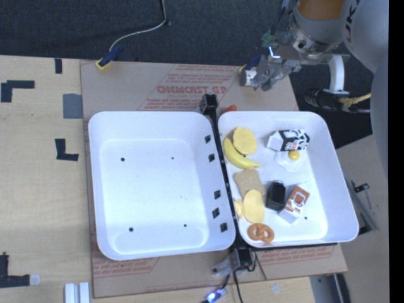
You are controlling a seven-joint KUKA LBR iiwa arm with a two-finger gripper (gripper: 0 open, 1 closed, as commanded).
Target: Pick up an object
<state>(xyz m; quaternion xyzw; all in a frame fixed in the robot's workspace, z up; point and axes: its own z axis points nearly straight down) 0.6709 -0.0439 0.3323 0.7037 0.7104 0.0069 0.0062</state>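
Gripper (262, 74) raised beyond the far rim of the right bin (334, 169), touching nothing; finger opening impossible to tell. Objects lying in right bin: banana (237, 155), pretzel (261, 233), black block (276, 195), small carton (287, 140).

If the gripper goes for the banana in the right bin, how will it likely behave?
The banana looks like smooth plastic toy food, so probably light, stiff and slippery. Its curve may let it pivot or slide out. It touches the yellow round piece, which would probably get nudged.
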